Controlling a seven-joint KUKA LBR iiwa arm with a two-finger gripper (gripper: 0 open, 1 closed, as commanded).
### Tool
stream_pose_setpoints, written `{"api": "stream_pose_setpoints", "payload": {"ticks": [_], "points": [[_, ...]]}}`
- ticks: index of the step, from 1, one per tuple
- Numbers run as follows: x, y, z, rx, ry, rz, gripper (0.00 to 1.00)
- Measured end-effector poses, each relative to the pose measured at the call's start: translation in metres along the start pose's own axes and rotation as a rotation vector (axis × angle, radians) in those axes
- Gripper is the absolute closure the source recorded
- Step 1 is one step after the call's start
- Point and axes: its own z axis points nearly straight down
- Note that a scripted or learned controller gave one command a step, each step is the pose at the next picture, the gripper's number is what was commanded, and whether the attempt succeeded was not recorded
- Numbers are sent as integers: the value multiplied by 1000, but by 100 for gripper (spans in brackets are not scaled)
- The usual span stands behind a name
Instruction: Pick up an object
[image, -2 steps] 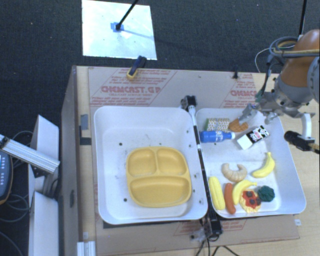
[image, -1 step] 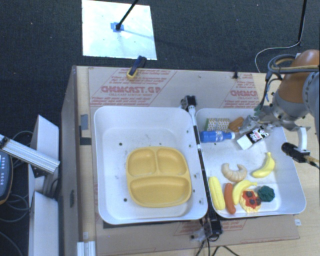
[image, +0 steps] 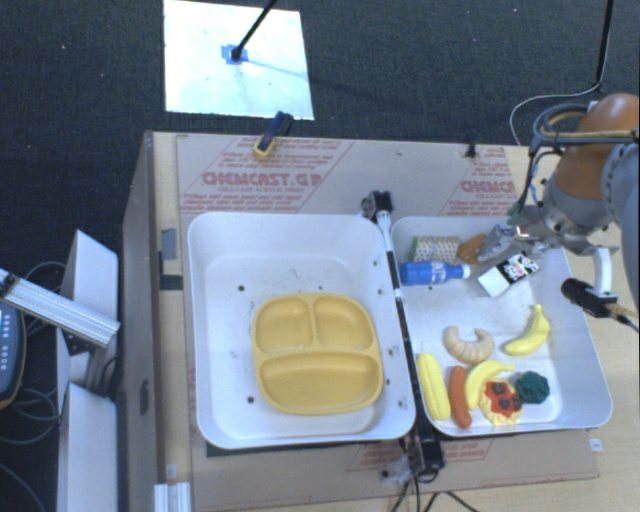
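Observation:
The right bin (image: 585, 352) holds toy food. A blue bottle (image: 432, 272) lies at its back left, beside a tan waffle piece (image: 436, 247) and a brown lump (image: 471, 248). A white block (image: 494, 283) sits just right of the bottle. Further forward lie a croissant (image: 468, 344), two bananas (image: 530, 333) (image: 484, 376), a corn cob (image: 432, 385), a sausage (image: 459, 396), a pizza slice (image: 501, 399) and broccoli (image: 533, 386). My gripper (image: 497, 243) hangs low over the bin's back, right by the brown lump and above the white block.
The left bin (image: 215, 300) holds a yellow divided tray (image: 317, 352). A clamp (image: 379, 206) stands at the back where the bins meet. The arm (image: 590, 170) comes in over the right bin's back right corner, with cables trailing beside it.

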Motion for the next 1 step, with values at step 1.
{"api": "stream_pose_setpoints", "payload": {"ticks": [1], "points": [[28, 7, 1, 11, -12, -2, 0]]}}
